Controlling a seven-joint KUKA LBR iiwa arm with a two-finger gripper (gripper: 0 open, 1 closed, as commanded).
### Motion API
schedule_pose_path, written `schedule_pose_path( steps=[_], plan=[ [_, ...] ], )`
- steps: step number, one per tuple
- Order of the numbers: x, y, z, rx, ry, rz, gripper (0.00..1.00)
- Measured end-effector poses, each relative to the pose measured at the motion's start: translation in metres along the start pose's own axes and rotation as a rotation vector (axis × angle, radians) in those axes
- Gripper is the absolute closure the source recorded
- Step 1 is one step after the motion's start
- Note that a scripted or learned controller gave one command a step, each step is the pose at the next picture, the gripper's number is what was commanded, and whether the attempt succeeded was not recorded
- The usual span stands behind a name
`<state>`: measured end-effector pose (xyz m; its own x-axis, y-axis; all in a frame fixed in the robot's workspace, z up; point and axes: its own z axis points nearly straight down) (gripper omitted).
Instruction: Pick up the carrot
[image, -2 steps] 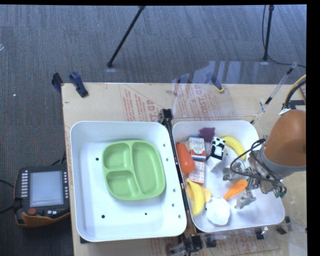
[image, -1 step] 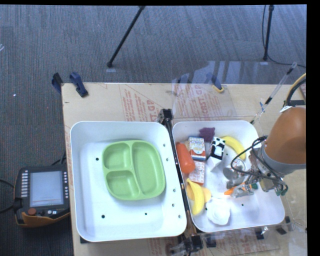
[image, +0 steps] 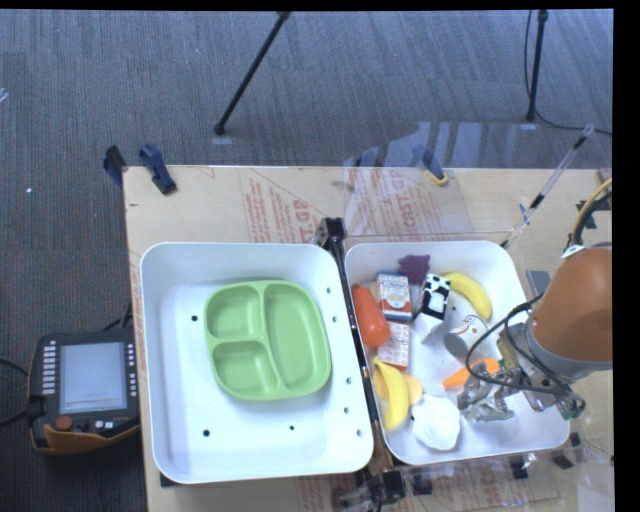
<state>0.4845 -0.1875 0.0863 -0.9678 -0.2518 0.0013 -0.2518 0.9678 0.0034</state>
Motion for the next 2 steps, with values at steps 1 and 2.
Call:
schedule_pose_path(
  steps=[1, 2],
  plan=[
    [-0.0005, 0.0002, -0.0004, 0.0, -0.001, -0.001, 0.0],
    [-0.0028, 0.002, -0.0099, -0.001, -0.003, -0.005, 1.0]
  ],
)
